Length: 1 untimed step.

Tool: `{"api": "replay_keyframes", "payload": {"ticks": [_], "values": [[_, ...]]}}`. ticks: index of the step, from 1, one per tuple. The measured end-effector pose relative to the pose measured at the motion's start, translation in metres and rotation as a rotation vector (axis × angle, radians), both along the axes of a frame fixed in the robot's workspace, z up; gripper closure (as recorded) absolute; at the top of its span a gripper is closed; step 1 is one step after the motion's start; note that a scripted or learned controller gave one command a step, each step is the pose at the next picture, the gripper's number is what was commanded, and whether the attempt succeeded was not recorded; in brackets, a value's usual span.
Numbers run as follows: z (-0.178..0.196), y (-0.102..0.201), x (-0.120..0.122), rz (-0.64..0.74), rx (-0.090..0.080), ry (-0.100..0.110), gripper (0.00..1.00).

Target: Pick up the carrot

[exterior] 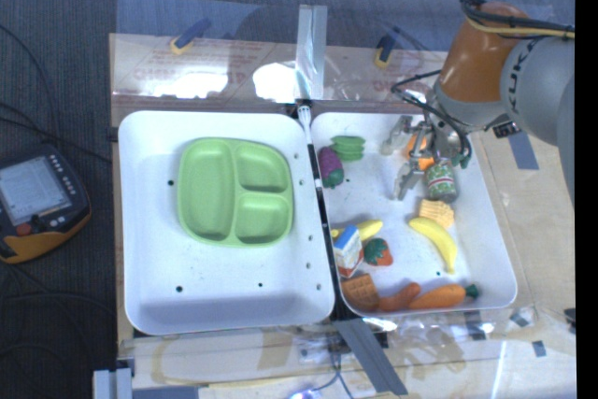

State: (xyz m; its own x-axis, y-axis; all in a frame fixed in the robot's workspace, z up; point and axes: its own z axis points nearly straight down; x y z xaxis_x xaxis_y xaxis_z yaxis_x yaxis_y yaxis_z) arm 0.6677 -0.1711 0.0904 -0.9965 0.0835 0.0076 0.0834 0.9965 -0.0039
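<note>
Tool (pixel 411 165) hangs fingers-apart beside a small can (pixel 441 182) — the carrot (pixel 437 297) lies well apart, against the right bin's (pixel 500 238) near wall.

Item: one long orange toy carrot with a small green leafy cap (pixel 437 296). Material looks like smooth moulded plastic. Colour: bright orange body, dark green tip at its right end. Pose: lying flat on its side, roughly parallel to the near edge of the table, green cap pointing right and slightly up. Location: near right corner of the table, against the near wall of its white container. State: whole, at rest, not lifted, free of any grip. Its left end touches a darker orange-red piece lying beside it.
</note>
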Motion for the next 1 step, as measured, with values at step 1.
{"api": "replay_keyframes", "payload": {"ticks": [1], "values": [[0.0124, 0.001, 0.005, -0.001, -0.003, -0.026, 1.0]]}}
